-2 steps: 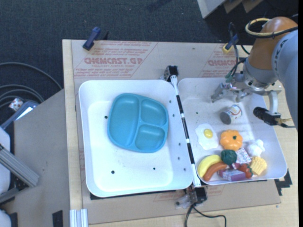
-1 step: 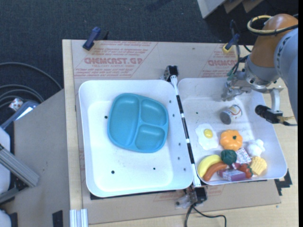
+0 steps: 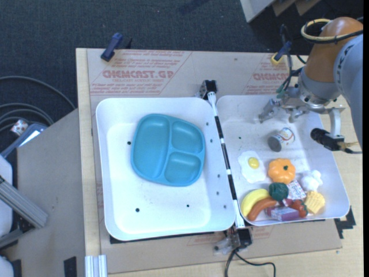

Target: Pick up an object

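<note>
My gripper [image 3: 281, 109] hangs over the far end of the right bin [image 3: 242, 111], with its metal fingers [image 3: 266, 112] spread open and nothing between them. A small grey can [image 3: 279, 138] lies on its side just in front of the gripper, apart from it. Nearer the front of that bin are a fried egg [image 3: 251, 163], an orange pumpkin [image 3: 281, 169], a green broccoli [image 3: 278, 190], a banana [image 3: 252, 199], a red sausage [image 3: 264, 208], a piece of corn [image 3: 315, 201] and a white piece [image 3: 312, 180].
The left bin [image 3: 115, 201] holds a blue divided plate [image 3: 168, 149]. A black clip [image 3: 209, 88] sits where the bins meet at the back. A blue clamp [image 3: 112, 46] grips the board's far left corner. The toys crowd the right bin's front.
</note>
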Controlling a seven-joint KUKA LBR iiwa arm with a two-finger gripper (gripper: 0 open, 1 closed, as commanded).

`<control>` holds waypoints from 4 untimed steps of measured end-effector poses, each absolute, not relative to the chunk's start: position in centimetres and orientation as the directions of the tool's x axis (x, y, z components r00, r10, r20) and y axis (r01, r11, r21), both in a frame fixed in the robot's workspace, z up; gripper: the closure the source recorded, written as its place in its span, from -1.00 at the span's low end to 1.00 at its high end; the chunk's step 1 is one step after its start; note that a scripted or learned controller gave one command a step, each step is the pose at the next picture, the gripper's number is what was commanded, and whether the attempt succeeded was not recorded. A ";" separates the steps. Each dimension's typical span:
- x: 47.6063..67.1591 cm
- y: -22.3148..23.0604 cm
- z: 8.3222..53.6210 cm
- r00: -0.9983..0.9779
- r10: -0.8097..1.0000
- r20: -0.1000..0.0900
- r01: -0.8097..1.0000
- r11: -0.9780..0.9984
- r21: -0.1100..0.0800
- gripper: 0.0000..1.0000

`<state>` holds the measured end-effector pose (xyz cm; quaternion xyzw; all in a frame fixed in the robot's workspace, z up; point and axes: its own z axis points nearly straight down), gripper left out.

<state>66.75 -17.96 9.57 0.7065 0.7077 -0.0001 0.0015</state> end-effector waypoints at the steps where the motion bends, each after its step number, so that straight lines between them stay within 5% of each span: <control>1: 66.6 -17.7 8.5 0.000 1.000 0.000 1.000 0.000 -0.002 -1.00; 2: 66.7 -17.7 9.6 -0.001 1.000 -0.002 1.000 0.001 0.001 1.00; 3: 66.7 -17.7 9.6 -0.001 1.000 -0.002 1.000 0.001 0.000 -1.00; 4: 66.6 -17.6 8.5 -0.001 1.000 0.000 1.000 0.001 -0.002 -1.00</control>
